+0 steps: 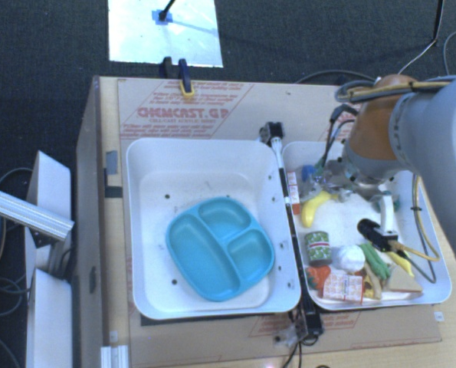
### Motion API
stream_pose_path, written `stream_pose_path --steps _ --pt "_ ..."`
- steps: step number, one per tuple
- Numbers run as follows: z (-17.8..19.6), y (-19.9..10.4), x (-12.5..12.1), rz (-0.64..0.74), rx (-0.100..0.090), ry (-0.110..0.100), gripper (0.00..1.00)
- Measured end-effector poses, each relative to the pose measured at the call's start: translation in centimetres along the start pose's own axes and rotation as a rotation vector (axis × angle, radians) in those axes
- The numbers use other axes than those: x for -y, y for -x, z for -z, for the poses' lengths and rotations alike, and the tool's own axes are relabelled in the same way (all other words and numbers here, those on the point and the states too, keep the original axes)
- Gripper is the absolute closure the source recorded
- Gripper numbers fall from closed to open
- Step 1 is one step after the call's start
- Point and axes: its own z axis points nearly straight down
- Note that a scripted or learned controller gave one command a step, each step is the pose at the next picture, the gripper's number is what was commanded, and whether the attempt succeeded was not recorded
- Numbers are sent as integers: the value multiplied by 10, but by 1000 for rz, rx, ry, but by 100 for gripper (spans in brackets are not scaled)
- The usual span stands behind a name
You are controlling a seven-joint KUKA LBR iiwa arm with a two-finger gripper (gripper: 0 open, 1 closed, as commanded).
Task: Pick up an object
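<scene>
Brown board w/ red print beneath both bins. Grey arm w/ orange band in from the right, slanting over the far half of the shallow white bin on the view's right and blocking sight of much of that bin's far end. Shallow white bin on the view's left alongside, rims meeting. In it, a light-blue plastic plate w/ three compartments, flat on the floor, toward the near side.

Gripper low at the far-left corner of the right-side bin. Open or closed: cannot tell (wrist and cables in the way).

Pickable items all in that same bin:
- yellow plastic banana just beside the gripper, on its near side
- green-labelled tin can nearer the camera, approx. upright
- white round ball-like item right beside the can
- green bean-like pods to the right of that
- small red-and-white carton by the near wall
- narrow red-and-white packet against the wall shared w/ the other bin
</scene>
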Motion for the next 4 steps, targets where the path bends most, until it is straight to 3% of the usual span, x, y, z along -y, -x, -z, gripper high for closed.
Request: stream_pose_path --steps 1,2,3,4 --pt "10 -1 -1 2 -2 1 100" --pt "119 -12 41 4 -4 2 100" --pt "161 -50 67 5 -5 -1 100" --pt "186 -85 35 6 -6 -1 100"
